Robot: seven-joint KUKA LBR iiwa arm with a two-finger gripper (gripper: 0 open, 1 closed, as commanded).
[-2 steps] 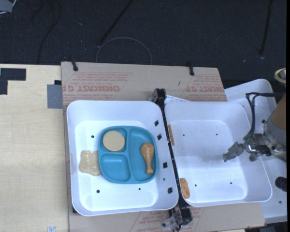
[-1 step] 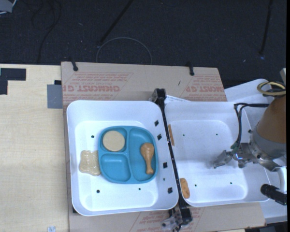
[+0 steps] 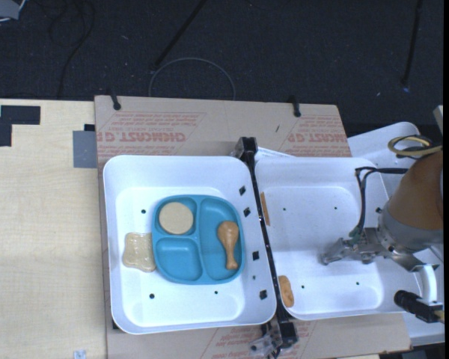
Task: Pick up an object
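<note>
Claw [image 3: 331,257] hung low over the right bin [image 3: 314,193], too small and blurred for its state to be told; from the left, a cracker [image 3: 139,252] lay beside the blue tray [image 3: 187,264], which kept a biscuit [image 3: 175,218] and drumstick [image 3: 229,242] in separate compartments; a small bun [image 3: 286,291] sat against the right bin's left wall, likely the nearest thing to pick.

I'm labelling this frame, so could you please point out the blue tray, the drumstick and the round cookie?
blue tray [image 3: 181,264]: camera view, bare lower-left compartment.
drumstick [image 3: 229,238]: camera view, its thick upper end.
round cookie [image 3: 175,218]: camera view, its centre.
</note>
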